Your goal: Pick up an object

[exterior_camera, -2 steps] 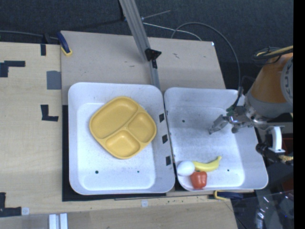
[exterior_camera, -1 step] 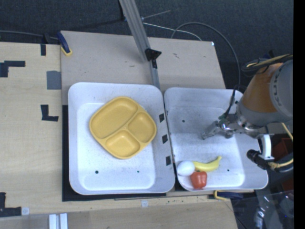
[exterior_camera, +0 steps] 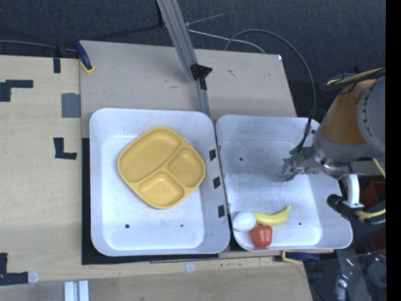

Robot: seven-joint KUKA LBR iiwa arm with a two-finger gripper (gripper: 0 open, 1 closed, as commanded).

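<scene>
While hand (exterior_camera: 289,170) hovers, grip state unclear, banana (exterior_camera: 274,216) lies below, apart, in right bin (exterior_camera: 250,130).

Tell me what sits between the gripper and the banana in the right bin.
Nothing: in the camera view, bare white floor of the right bin separates the gripper from the banana.

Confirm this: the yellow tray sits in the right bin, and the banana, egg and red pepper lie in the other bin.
Wrong bin. The camera view shows the yellow tray in the left bin; the banana, egg and red pepper lie in the other bin.
</scene>
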